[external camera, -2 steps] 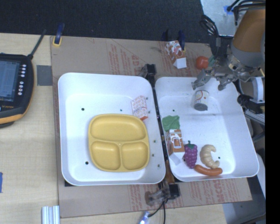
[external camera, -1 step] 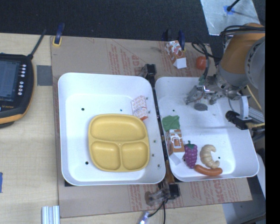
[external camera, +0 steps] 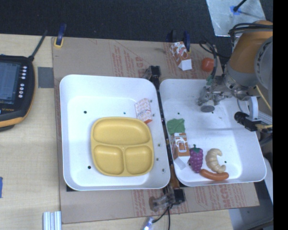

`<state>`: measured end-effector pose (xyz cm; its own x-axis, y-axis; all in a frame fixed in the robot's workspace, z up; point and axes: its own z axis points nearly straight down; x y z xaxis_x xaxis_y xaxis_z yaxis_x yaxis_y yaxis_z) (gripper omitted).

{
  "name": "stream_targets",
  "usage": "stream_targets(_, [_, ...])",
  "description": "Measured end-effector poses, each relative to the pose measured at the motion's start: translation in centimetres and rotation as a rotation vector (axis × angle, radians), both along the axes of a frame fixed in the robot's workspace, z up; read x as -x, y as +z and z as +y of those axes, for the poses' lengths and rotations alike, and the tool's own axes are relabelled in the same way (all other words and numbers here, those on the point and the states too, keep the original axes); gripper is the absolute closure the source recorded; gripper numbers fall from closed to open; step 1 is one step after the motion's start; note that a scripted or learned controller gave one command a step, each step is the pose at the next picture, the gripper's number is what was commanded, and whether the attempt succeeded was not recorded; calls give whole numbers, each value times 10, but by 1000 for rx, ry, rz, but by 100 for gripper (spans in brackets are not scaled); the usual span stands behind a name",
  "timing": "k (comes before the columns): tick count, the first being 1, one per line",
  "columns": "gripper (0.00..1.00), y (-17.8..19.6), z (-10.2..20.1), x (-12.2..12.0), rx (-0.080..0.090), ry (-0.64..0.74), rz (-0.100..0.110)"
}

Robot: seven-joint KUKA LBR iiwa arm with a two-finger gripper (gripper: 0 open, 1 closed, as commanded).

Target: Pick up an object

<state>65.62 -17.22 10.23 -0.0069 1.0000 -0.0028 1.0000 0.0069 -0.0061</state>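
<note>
In the right bin (external camera: pixel 216 128) lie a green leafy piece (external camera: pixel 175 126), an orange and white carton (external camera: pixel 181 143), a bunch of purple grapes (external camera: pixel 196 158), a croissant (external camera: pixel 215 159) and a sausage (external camera: pixel 214 175) along the near edge. My gripper (external camera: pixel 208 101) hangs over the far part of the right bin, well clear of these items. Nothing shows between its fingers. The left bin (external camera: pixel 77 104) holds a yellow divided plate (external camera: pixel 122 145) and a small red and white carton (external camera: pixel 143 110) by its right wall.
Behind the bins, on the cardboard, stand a small carton (external camera: pixel 180 54) and a red ball (external camera: pixel 208 64). A control pendant (external camera: pixel 9 90) lies at the far left of the bench. The grey and orange arm (external camera: pixel 249 56) covers the right bin's far right corner.
</note>
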Motion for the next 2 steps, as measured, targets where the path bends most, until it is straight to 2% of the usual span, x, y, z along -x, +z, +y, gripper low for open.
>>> stream_targets(1, [100, 67, 70, 8, -1, 0, -5])
stream_targets(2, [100, 90, 105, 53, -2, 0, -1])
